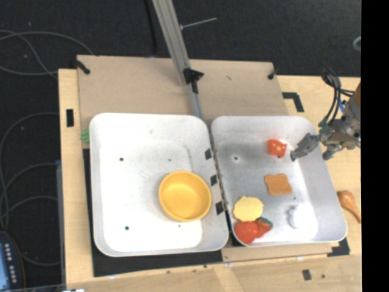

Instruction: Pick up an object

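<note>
Reaching in from the right edge, low over the right bin. Gripper hanging above the bin's upper right corner, two dark fingers splayed apart, one angled left toward the small red object, the other down by the rim. Nothing between them; spread wide and bare. Cables looping up behind the wrist.

Right bin contents: red object just left of that finger, close but not clearly touching. Below it, well apart, a flat brown toast-like piece. Lower still, a pale yellow scalloped piece resting against a red tomato-like piece with a green stem at the bin's front edge. Near the front right, a small whitish thing, hard to make out against the white.

Left bin: a yellow bowl, upright, sitting toward the lower right part, near the divide between the bins.

Outside the bins, an orange-tan object lying on the bench at right. Light wooden bench under everything, a metal rail slanting down from the top to the bins' junction. Dark floor beyond, thin cables trailing across it at left.
</note>
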